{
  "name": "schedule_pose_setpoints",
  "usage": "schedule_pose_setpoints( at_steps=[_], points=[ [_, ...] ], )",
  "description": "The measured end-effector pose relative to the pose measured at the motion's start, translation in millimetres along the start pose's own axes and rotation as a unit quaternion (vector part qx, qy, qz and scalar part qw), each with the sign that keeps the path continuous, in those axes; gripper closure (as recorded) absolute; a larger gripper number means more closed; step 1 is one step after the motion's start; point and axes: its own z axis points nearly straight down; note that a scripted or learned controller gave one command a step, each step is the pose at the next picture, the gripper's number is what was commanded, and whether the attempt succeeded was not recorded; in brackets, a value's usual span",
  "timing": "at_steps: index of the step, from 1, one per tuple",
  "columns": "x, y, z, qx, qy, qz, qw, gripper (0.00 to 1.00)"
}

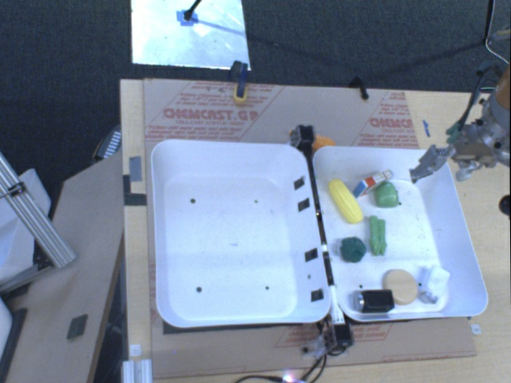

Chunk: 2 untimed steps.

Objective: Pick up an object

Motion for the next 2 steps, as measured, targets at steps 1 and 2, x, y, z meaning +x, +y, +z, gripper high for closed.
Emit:
schedule_pose_setpoints(
  at_steps=[1, 2],
  points=[
    [88, 72, 107, 0.001, 0.002, -0.005, 1.0, 0.0],
    [55, 88, 175, -0.001, 0.0, -0.001, 1.0, 0.0]
  ],
)
